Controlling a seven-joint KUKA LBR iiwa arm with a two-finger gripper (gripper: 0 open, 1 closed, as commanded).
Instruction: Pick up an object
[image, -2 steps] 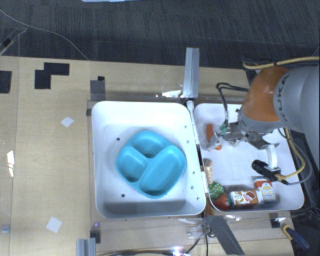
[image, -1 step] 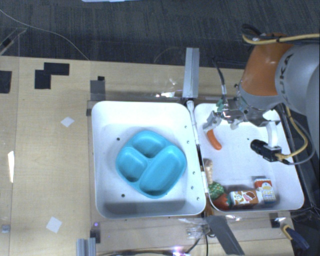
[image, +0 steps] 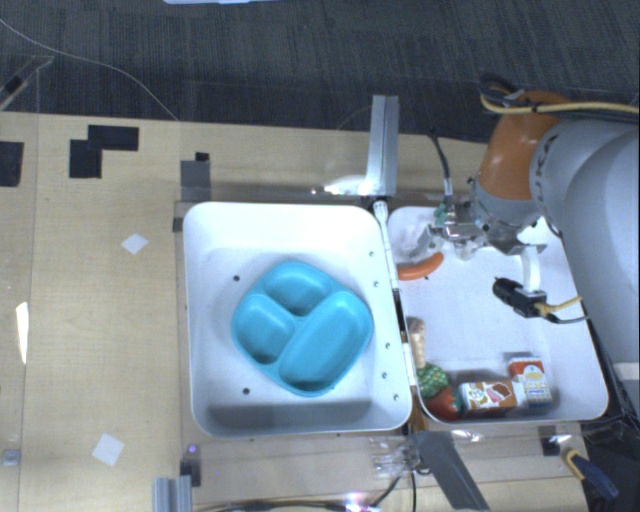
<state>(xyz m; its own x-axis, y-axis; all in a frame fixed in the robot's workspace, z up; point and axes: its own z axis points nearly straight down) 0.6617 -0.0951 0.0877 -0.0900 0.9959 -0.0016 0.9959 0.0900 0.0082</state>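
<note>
On the left, the first white bin (image: 200, 300) held a blue divided plate (image: 300, 327) with three compartments, lying flat near the middle of the bin. It looked like light, stiff plastic with a smooth and rather slippery surface, so I judged it hard to take except by its raised rim.

Moving right, the second white bin (image: 570, 390) held the smaller things. A small orange sausage-shaped toy (image: 420, 266) lay in its far left corner, near the wall between the bins. It seemed light, and its narrow middle looked the best place to take hold. Along the left wall lay a small brownish piece (image: 415, 333), and lower down a green and red toy (image: 435, 390), a small printed packet (image: 488, 396) and a little carton (image: 530, 380), close together at the near side.

The gripper (image: 452, 228) hung over the far part of the right bin, just beside the orange toy. Its tip was too small and blurred, so I cannot tell its state. Nothing was seen held in it.
</note>
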